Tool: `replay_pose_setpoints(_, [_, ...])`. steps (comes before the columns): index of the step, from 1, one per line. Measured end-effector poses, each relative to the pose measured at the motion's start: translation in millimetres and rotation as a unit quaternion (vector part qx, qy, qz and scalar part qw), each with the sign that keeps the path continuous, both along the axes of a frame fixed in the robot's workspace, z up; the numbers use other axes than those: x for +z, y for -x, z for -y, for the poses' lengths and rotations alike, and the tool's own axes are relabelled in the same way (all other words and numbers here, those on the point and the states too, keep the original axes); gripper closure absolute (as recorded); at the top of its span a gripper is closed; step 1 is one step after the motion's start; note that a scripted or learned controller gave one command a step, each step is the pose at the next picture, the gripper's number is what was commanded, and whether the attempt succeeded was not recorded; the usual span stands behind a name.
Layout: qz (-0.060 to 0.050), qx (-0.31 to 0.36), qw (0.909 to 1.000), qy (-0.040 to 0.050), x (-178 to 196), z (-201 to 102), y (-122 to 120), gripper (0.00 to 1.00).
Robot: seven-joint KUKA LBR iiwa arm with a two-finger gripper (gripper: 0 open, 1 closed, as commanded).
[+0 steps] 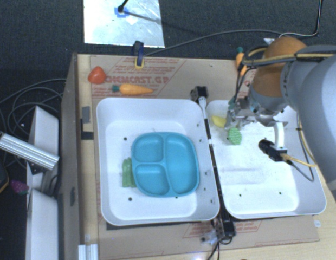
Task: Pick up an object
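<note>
My gripper [233, 125] hangs over the far left part of the right bin [265, 199]. A small green object [234, 137] sits right under its tip, touching or nearly touching it. A yellow object [218, 121] lies just left of the gripper, near the bin's far left corner. In the left bin [111, 199], a blue divided plate [165, 164] lies in the middle. A green object [127, 173] rests against the plate's left edge.
On the cardboard behind the left bin lie an orange carrot [133, 89] and a red-orange toy [96, 75]. A black divider [208, 140] runs between the two bins. A shiny metal sheet [123, 15] lies on the floor beyond the bench.
</note>
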State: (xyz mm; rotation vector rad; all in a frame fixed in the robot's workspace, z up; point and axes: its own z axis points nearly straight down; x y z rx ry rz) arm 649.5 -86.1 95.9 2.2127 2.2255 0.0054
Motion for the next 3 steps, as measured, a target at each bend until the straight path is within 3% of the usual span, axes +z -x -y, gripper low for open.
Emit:
replay_pose_setpoints(1, [0.0, -0.002, 1.0, 0.0, 90.7, -21.9, 70.8, 1.0])
replay_pose_setpoints(2, [-0.004, -0.003, 1.0, 0.0002, 7.4, 2.9, 45.0, 1.0])
replay_pose_setpoints(3, [-0.002, -0.002, 1.0, 0.0002, 9.1, 2.6, 43.8, 0.0])
